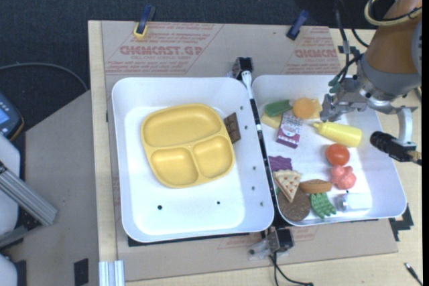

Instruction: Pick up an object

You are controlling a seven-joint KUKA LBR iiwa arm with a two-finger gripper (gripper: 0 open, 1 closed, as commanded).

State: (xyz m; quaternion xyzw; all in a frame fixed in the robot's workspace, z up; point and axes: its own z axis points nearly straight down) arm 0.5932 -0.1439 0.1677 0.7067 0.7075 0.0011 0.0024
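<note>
My gripper hangs over the back of the right bin, just right of an orange ball and just above the tip of a yellow squeeze bottle. The bottle lies on its side under the wrist. A purple and white carton and a green vegetable lie to the left of the gripper. Nearer the front are a red tomato, a pink-red fruit, a pizza slice, a brown cookie and a green piece. Nothing shows held.
The left bin holds a yellow divided plate with a small brown block at its right edge. The grey arm with its orange band comes in from the right. A black part juts over the right bin's edge.
</note>
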